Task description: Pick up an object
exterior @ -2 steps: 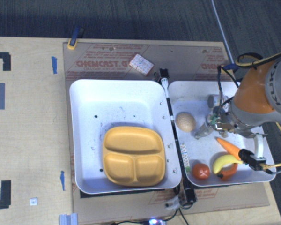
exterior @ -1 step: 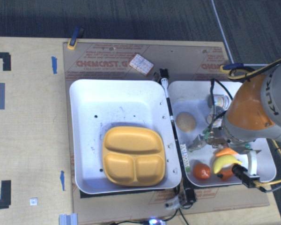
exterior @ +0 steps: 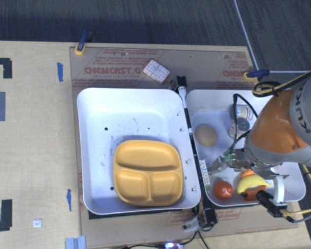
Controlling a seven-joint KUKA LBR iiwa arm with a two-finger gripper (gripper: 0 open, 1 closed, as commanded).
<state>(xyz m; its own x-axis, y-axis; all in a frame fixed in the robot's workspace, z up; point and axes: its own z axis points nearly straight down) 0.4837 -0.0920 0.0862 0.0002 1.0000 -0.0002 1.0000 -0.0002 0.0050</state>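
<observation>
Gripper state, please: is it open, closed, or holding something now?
Gripper: cannot be told; it is low in the right bin, beside the yellow object.

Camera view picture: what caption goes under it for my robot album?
Robot arm reaches over the right bin of small objects; a yellow tray sits in the left bin.

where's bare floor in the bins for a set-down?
Free: back half of the left white bin, behind the yellow divided plastic tray. Small patch in the right white bin, behind the tan ball. Crowded: right bin's front, with the red tomato, yellow banana and arm.
</observation>
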